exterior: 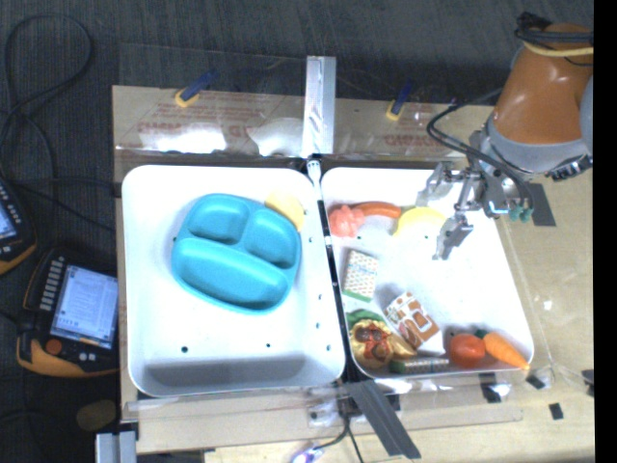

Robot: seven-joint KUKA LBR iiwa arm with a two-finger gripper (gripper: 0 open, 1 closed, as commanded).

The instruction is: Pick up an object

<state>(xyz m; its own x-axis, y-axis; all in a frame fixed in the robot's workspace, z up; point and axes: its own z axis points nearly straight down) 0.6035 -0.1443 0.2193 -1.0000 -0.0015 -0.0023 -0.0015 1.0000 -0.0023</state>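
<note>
Fingers (453,222) hang open, gripping nothing. Risk: the yellow piece (420,220) lies just beside them; a descent may nudge it aside.

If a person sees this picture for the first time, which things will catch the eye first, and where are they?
First comes the big blue divided tray, lying tilted in the left bin with a small yellow piece at its upper right edge. Next is the heap of small toy foods in the right bin, such as the orange carrot in the lower right corner. The gripper hangs over that bin's upper part, near a yellow item.
</note>
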